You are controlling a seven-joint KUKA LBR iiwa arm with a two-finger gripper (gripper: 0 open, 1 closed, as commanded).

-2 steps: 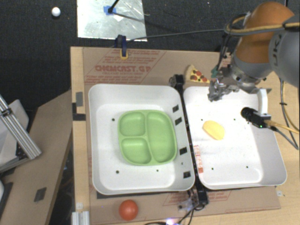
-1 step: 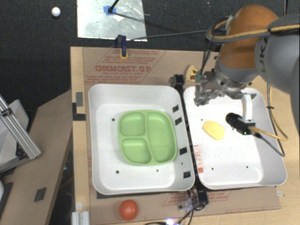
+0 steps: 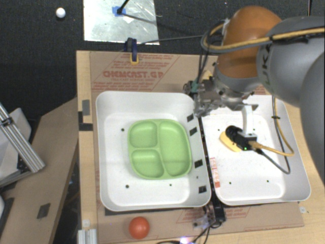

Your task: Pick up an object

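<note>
The green tray looks like smooth plastic. The left bin and the right bin look like smooth white plastic. The board under them is dull brown cardboard.

1. My arm, grey and bulky, enters from the right edge of the view and slants toward the centre
2. My orange band sits above the wrist, high and right of centre
3. My gripper hangs below that band, pointing downward near mid-frame
</note>
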